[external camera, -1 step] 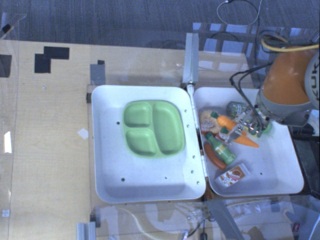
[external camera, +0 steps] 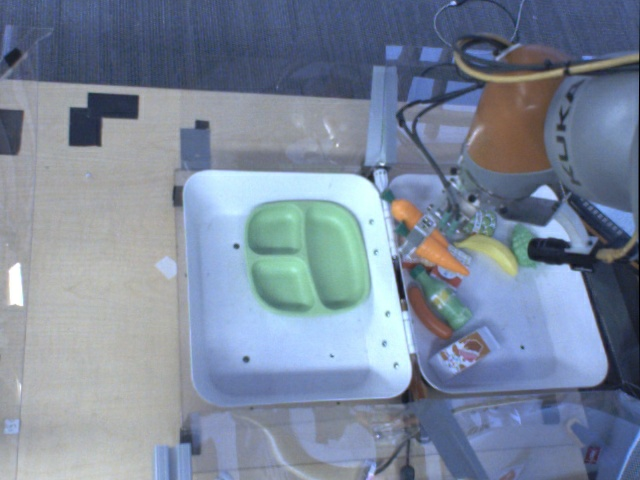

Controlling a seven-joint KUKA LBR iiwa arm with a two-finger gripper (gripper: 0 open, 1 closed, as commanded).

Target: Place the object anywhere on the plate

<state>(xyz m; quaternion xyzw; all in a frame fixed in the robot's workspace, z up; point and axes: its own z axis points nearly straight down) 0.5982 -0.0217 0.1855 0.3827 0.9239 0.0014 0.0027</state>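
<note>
Claw (external camera: 452,220) over toys in right bin (external camera: 560,358), wooden bench (external camera: 90,268)

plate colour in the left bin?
Light green, with three compartments; the plate shows clearly in the camera view.

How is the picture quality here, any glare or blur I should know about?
Camera view: even, soft light with faint shadows; pale reflections on the clear panel at left; the green plate reads clearly; the small toys by the pincer blur together, so its fingers are hard to read.
</note>
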